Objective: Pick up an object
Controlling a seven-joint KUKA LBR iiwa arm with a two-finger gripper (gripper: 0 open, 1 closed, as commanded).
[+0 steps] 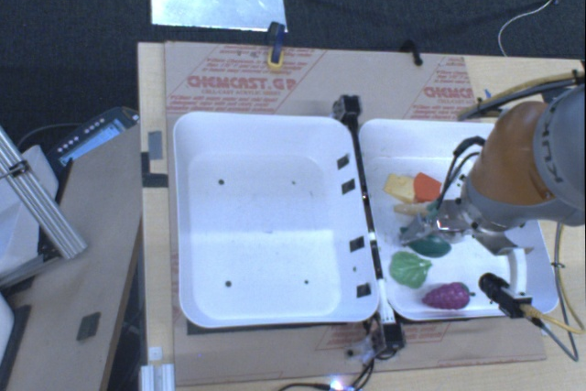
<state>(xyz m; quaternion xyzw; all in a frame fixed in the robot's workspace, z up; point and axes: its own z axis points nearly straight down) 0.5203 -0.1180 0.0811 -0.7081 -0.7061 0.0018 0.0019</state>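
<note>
Right bin (403,137) holds 5 objects; claw (427,224) over them, grip state unclear.

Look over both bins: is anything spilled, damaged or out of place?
Nothing stands out. The yellow piece, orange piece, teal piece, green piece and purple piece all lie loose inside the right bin. None is over a rim. The end effector hangs above the teal piece.
</note>
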